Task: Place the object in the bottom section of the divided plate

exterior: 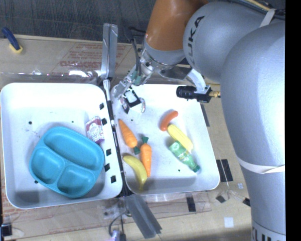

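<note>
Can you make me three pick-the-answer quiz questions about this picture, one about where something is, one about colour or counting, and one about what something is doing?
1. Where is the divided plate?
A. In the left bin
B. In the right bin
C. On the floor

2. How many carrots lie in the right bin?
A. Five
B. Two
C. None

3. What is in the plate's sections?
A. A banana
B. A bottle
C. Nothing

Answers:
1. A: the blue plate sits in the left bin, beside a small red and white packet.
2. B: one carrot near the divider, another carrot just below it.
3. C: all the plate's sections show bare blue, while the pincer hovers over the right bin's top left corner.
</note>
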Controlling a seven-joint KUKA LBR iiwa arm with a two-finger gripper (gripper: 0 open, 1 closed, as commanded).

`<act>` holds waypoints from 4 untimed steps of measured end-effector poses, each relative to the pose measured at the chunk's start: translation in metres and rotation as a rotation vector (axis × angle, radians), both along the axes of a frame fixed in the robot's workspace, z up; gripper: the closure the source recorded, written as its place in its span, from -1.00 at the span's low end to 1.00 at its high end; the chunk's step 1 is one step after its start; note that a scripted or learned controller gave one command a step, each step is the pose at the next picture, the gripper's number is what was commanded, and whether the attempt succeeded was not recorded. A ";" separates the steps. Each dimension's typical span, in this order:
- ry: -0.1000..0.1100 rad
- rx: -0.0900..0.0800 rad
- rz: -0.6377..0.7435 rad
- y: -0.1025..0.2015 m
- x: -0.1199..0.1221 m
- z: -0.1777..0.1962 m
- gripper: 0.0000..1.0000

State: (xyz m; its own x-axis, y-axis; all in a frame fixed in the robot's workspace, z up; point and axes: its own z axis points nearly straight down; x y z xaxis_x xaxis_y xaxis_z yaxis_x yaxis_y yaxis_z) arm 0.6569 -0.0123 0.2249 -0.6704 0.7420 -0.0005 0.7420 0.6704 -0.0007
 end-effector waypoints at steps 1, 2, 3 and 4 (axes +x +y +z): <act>-0.002 -0.001 0.120 -0.034 -0.025 0.127 1.00; -0.001 -0.001 0.048 -0.019 -0.028 0.154 1.00; 0.002 0.001 0.146 0.053 -0.036 0.137 1.00; -0.002 0.000 0.147 0.026 -0.058 0.219 1.00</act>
